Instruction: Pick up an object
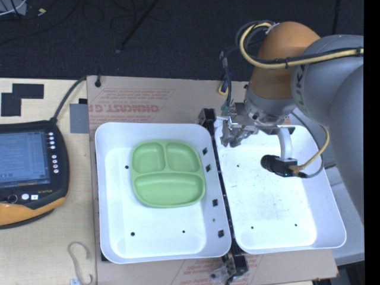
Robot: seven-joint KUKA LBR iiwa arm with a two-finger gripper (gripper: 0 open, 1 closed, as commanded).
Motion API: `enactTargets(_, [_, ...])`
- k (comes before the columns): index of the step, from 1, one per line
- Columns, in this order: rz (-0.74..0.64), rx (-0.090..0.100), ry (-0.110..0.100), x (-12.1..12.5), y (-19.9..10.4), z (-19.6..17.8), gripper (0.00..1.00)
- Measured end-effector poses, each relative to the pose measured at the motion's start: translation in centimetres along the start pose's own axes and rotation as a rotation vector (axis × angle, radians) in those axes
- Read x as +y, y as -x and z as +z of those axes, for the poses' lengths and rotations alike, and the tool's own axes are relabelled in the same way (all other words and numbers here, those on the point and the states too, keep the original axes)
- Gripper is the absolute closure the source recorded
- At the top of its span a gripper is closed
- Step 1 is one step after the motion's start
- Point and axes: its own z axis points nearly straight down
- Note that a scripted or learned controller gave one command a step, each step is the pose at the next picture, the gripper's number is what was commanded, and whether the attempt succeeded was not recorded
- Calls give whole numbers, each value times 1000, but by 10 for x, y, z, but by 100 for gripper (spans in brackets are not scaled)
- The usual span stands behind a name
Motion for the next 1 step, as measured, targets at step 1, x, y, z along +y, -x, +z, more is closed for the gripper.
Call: enactTargets(1, [2, 1, 1, -1, -10, -5, 100])
